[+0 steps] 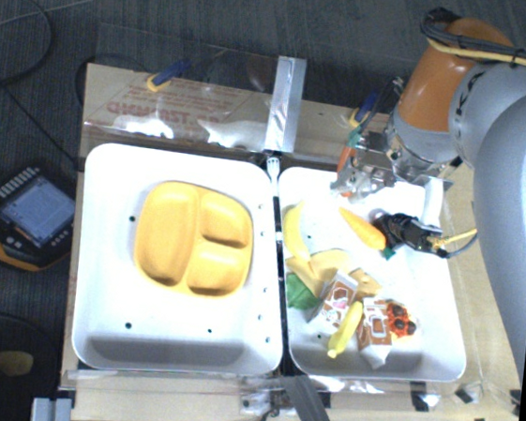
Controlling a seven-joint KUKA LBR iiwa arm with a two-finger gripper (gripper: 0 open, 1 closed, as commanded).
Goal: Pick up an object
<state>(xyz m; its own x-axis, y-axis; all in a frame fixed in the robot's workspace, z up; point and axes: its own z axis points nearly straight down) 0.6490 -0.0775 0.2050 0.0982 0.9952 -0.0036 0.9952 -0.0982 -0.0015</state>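
The right bin [441,301] holds a heap of small things. A yellow banana [289,230] lies along its left wall. An orange carrot-shaped piece [362,228] rests near the far side. Below these are a pale yellow wedge [319,266], a green piece [301,295], a slim yellow stick [346,328] and two printed snack packets [339,298] [385,321]. My gripper [359,182] hangs over the bin's far edge, just above and left of the carrot piece. Nothing shows between its fingers.
The left bin [99,328] holds a yellow divided plate [194,237] in its middle. A metal bracket [285,104] stands behind the seam between the bins. A handheld controller [19,215] lies off the bench at far left.
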